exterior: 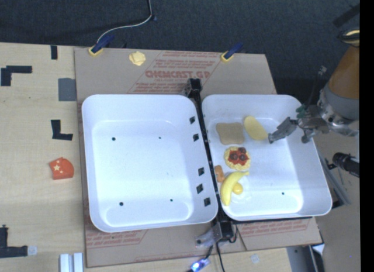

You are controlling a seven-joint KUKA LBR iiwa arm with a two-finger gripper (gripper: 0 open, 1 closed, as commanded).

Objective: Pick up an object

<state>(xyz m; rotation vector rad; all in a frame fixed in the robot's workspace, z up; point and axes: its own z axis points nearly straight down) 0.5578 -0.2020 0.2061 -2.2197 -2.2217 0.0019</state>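
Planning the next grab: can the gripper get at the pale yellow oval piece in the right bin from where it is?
Probably yes. The gripper hangs just right of the pale yellow oval piece, with bare bin floor between them; the tan slice lies on its far side.

A wooden bench (35, 148) carries a cardboard sheet (175, 72) with two white bins (96, 148) on it. At nine o'clock lies a red toy (62, 168); at eleven, a yellow lump (137, 58).
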